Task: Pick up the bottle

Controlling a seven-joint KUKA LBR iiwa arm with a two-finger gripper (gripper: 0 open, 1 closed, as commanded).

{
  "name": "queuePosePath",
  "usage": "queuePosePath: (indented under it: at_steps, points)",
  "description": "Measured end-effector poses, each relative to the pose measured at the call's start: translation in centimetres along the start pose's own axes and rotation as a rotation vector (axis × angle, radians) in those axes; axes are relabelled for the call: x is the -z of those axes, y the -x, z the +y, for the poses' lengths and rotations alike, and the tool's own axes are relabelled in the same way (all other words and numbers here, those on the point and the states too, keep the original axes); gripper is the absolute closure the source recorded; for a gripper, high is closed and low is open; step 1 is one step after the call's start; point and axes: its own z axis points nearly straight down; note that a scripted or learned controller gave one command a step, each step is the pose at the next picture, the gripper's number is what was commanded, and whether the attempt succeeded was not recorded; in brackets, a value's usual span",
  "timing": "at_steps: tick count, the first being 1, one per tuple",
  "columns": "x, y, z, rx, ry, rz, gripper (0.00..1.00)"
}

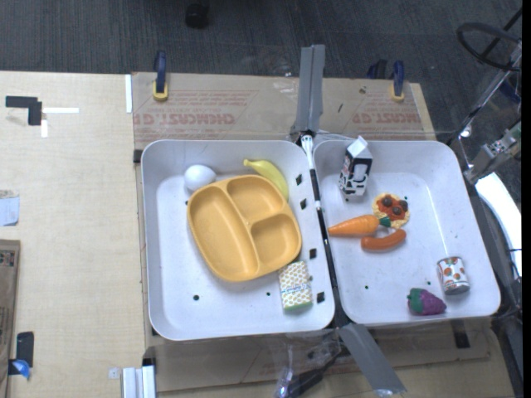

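Observation:
A small black-and-white cow-patterned milk container with a peaked top stands upright in the far left corner of the right bin. It is the most bottle-like item here. Close in front of it lie a pizza slice toy, an orange carrot and a red sausage. A short can with a tomato label stands near the right bin's front right corner, beside a purple grape bunch.
The left bin holds a yellow divided plate, a white egg, a banana and a small green-and-white box by the shared wall. Grey brackets sit at both ends of the divider.

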Motion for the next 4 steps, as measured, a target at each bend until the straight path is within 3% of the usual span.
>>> queuePosePath:
  at_steps: [1, 2, 3, 4]
  points:
    - [0.0, 0.0, 0.0, 0.0, 0.0, 0.0, 0.0]
    - [-19.8, 7.3, -2.6, -0.194, -0.003, 0.003, 0.0]
    - [-29.2, 1.1, 0.9, -0.191, -0.005, 0.004, 0.0]
    - [-25.1, -9.5, 3.7, -0.203, -0.003, 0.002, 0.0]
